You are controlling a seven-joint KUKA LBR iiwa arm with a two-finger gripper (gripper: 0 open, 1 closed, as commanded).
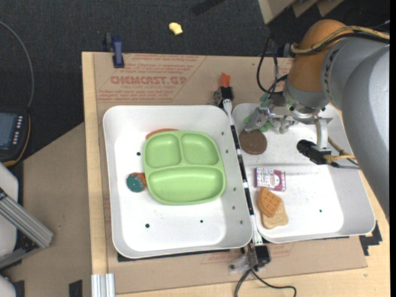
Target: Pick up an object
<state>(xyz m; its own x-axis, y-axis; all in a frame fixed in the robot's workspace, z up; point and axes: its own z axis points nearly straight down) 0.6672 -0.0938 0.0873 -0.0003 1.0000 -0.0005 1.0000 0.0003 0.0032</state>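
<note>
I hang low over the far corner of the right bin (346,224), my gripper (272,120) just beside the brown disc (252,142), likely my nearest target; whether my fingers are spread or closed I cannot tell; the purple packet (270,178) and waffle (272,207) lie nearer the camera.

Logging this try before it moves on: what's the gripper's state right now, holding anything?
Gripper: cannot be told; it sits low over the right bin's far left corner, just above the brown round piece.
</note>
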